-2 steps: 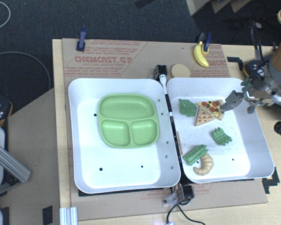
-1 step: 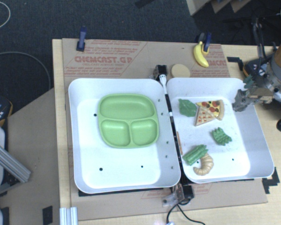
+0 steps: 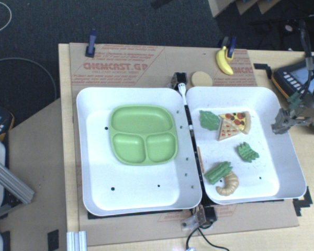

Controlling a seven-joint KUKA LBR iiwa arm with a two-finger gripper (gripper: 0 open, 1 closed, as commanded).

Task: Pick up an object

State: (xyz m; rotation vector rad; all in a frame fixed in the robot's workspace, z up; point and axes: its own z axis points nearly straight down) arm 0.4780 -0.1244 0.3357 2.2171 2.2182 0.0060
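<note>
Sitting side by side on the bench, the left bin (image 3: 94, 156) and the right bin (image 3: 272, 140) split the scene by purpose, as I judge it: the left one carries a green divided plate (image 3: 144, 134) lying flat in its middle, probably as a place to set things down, while the right one gathers the small toy foods loose and apart, so each can be reached from above. In it lie a pizza slice (image 3: 233, 124) near the top, a green leafy piece (image 3: 209, 120) just left of the slice, a green pod (image 3: 218, 171) touching a croissant (image 3: 227, 184) at the bottom, and a small green sprig (image 3: 247, 152) between. The gripper (image 3: 283, 120) hangs at the right bin's right rim, away from every item, holding nothing; how wide its jaws stand I cannot tell.
</note>
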